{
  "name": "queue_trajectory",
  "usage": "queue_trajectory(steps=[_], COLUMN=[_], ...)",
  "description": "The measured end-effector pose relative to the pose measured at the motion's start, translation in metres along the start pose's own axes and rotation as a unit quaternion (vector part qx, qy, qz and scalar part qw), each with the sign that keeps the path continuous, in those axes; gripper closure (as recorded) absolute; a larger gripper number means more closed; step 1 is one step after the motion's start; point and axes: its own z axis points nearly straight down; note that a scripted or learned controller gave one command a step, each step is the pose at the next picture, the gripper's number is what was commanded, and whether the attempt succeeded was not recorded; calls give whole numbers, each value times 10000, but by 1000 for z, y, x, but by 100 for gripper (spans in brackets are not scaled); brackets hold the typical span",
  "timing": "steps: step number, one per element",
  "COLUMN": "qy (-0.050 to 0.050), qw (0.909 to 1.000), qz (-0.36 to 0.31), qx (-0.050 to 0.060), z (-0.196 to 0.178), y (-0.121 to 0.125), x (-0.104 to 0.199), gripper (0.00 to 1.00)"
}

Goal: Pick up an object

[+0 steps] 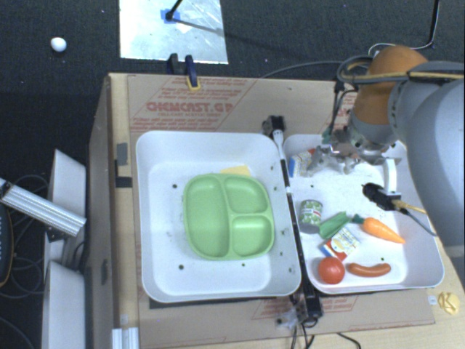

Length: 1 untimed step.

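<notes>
Bins side by side carry everything: the left white shallow bin [163, 195] holds a pale green divided plastic plate [229, 217] with a flat yellow piece [234, 171] tucked behind it toward the far edge, and none of that is close to me. My gripper [333, 158] hangs over the right white shallow bin [421, 264], in its far corner next to the wall shared with the left bin. I cannot tell how far my jaws stand apart, and I see nothing between them. Most of the loose things lie away from me, toward the near edge. The orange toy carrot [381, 229] lies on a slant in mid-bin, and the red toy sausage [368, 270] lies lengthwise along the near edge. Beside them are a green toy pepper [334, 224], a red toy tomato [330, 270] in the near corner by the shared wall, and a small red, white and yellow packet [343, 243]. My likeliest pick, I judge, is the small round can with a green label [310, 215]. It sits against the shared wall, well apart from my jaws, so I would travel toward the near edge along that wall before dropping. A small blue-and-white piece [293, 167] lies nearer, just beside me at the wall.
</notes>
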Motion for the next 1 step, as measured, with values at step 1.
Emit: queue_trajectory(steps=[1], qy=[-32], qw=[10000], qz=[11], qx=[-21], z=[0], y=[-2], x=[4], gripper=[0])
